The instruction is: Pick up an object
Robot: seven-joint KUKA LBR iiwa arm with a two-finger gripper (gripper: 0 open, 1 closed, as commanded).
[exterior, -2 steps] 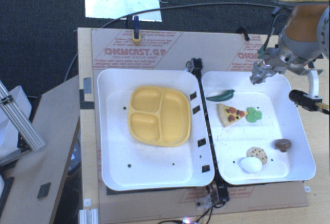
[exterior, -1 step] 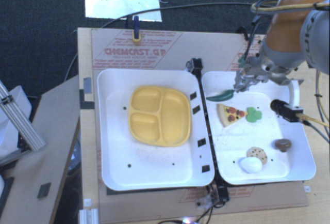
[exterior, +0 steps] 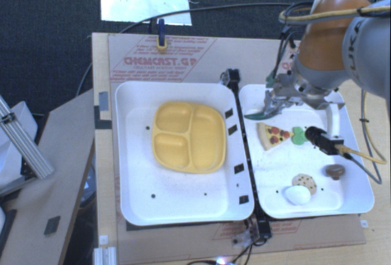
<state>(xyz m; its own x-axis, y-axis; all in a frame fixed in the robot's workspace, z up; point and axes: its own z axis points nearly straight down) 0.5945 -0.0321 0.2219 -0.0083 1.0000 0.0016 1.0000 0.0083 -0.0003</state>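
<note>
Camera view, nearest first: in the right bin (exterior: pixel 360 196), a white egg (exterior: pixel 298 195), cookie (exterior: pixel 303 182) and brown piece (exterior: pixel 334 171). Farther in, a pizza slice (exterior: pixel 272 135) lies beside a green piece (exterior: pixel 297 135). Just beyond, the gripper (exterior: pixel 273 103) pinches a dark green leaf (exterior: pixel 259 115). The left bin (exterior: pixel 131 196) holds a yellow plate (exterior: pixel 188 136).

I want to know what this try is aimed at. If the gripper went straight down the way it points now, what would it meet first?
Probably the dark green item right under the gripper, lying on the right bin floor near its upper left. Depth is hard to judge; it may already touch it.
</note>
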